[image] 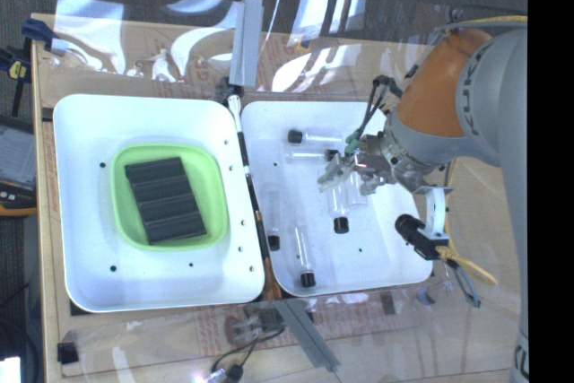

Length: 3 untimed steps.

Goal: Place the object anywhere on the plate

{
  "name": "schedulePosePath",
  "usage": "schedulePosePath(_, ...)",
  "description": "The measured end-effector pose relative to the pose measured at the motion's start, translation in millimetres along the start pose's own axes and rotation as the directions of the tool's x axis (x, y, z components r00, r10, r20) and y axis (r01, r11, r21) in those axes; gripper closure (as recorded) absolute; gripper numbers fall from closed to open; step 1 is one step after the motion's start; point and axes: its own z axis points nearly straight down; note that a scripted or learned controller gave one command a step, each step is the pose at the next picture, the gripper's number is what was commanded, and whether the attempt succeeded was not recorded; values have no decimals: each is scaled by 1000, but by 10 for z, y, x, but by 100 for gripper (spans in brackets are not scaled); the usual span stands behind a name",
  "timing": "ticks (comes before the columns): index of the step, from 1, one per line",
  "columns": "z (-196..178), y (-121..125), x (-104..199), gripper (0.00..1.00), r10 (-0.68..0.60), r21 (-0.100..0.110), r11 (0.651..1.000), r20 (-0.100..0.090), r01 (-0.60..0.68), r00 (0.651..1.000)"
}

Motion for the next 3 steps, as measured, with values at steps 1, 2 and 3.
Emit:
schedulePosePath(1, 81, 129, 775, 100, -79, 1, 997, 0, 79, 997)
schedulePosePath(2, 101, 51, 1632, 100, -273, 5, 962, 0, 273, 962)
schedulePosePath(3, 99, 52, 1630, 0, -272, 5, 962, 0, 272, 962)
